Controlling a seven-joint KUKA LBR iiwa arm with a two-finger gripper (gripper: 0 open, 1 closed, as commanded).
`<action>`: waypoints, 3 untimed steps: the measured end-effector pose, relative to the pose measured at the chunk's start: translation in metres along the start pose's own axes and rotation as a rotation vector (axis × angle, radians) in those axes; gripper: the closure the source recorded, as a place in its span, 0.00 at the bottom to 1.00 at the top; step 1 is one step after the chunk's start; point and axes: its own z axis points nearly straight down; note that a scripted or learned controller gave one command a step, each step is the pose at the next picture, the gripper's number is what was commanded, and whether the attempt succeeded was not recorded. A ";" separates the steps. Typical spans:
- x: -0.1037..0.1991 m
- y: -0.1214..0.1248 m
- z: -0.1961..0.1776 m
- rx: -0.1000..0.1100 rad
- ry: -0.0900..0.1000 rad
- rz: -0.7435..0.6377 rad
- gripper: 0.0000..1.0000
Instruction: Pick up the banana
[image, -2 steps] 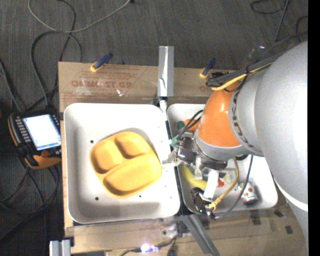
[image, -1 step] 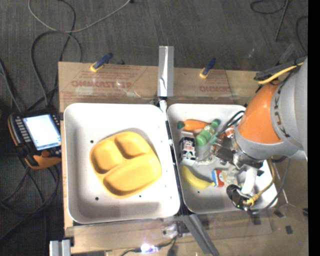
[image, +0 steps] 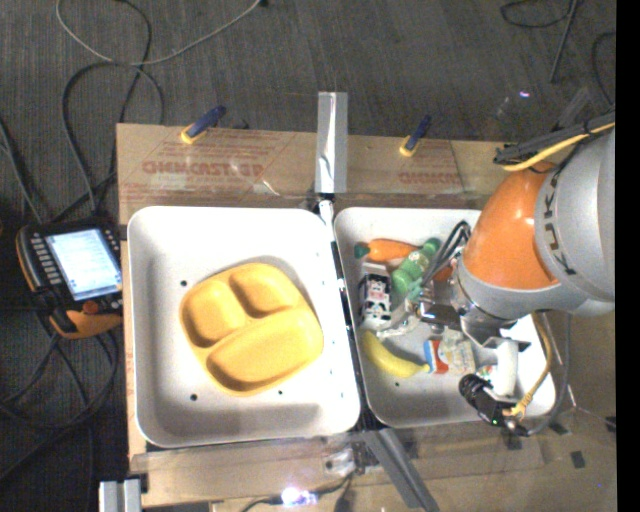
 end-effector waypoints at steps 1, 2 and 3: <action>-0.043 0.017 0.077 -0.025 0.007 -0.041 0.00; -0.043 0.017 0.077 -0.026 0.006 -0.041 0.00; -0.034 0.020 0.081 -0.045 0.010 0.285 0.00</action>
